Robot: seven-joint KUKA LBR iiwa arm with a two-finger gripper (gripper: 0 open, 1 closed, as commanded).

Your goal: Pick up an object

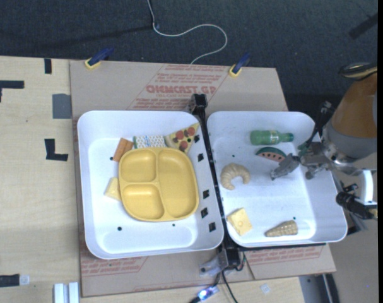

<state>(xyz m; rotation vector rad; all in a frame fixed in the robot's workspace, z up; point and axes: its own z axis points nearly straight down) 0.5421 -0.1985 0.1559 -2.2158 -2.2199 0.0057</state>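
My gripper (pixel 296 169) hangs over the right side of the right bin (pixel 317 201), open, with nothing between its fingers. One finger (pixel 282 170) points left, just below and right of a watermelon slice (pixel 268 152). A green bottle (pixel 271 137) lies on its side behind the slice. A croissant (pixel 235 175) rests toward the bin's left side. Near the front lie a yellow cheese wedge (pixel 240 221) and an ice-cream cone (pixel 282 229).
The left bin (pixel 93 169) holds a yellow divided plate (pixel 158 183), with a pizza slice (pixel 183 136), an orange stick (pixel 122 149) and a yellow piece (pixel 111 188) around it. A ridge (pixel 209 175) divides the two bins. The grey arm (pixel 352 137) rises at the right.
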